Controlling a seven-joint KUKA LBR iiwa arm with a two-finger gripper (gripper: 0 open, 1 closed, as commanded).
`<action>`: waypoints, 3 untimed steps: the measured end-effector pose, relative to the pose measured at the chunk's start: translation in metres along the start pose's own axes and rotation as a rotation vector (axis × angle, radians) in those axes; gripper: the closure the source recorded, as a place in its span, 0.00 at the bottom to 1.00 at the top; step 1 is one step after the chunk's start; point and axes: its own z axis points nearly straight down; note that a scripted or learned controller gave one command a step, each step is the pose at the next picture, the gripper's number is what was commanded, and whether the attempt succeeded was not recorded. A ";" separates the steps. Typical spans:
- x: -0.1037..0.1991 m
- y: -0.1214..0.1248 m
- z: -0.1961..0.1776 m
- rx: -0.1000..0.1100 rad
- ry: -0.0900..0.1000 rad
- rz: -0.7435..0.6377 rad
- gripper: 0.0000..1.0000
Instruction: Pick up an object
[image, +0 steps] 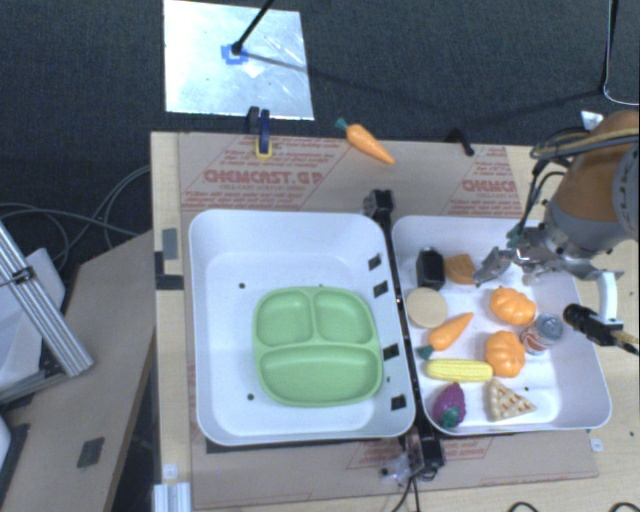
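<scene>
From the camera above the table (330, 160), we are looking down on two white bins sitting side by side. The left bin (225, 250) is holding a green divided plate (318, 346). The right bin (590, 390) is carrying the toy food: two small pumpkins (513, 306) (505, 352), a carrot (450, 330), a corn cob (460, 370), a purple eggplant (449, 403), a pizza slice (508, 402), a tan disc (427, 307), a black block (431, 268) and a small can (546, 330). Another carrot (366, 142) is lying on the table behind the bins. We are seeing the arm (590, 190) reaching in from the right, its tool (497, 266) hanging over the far part of the right bin, just above the upper pumpkin. We cannot tell how the tool is set, and nothing is showing in its grip.
</scene>
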 end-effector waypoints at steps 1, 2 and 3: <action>0.000 0.001 0.042 -0.002 -0.001 0.001 0.00; 0.000 0.002 0.029 -0.007 -0.002 0.000 1.00; 0.004 0.012 -0.031 -0.009 -0.003 -0.001 1.00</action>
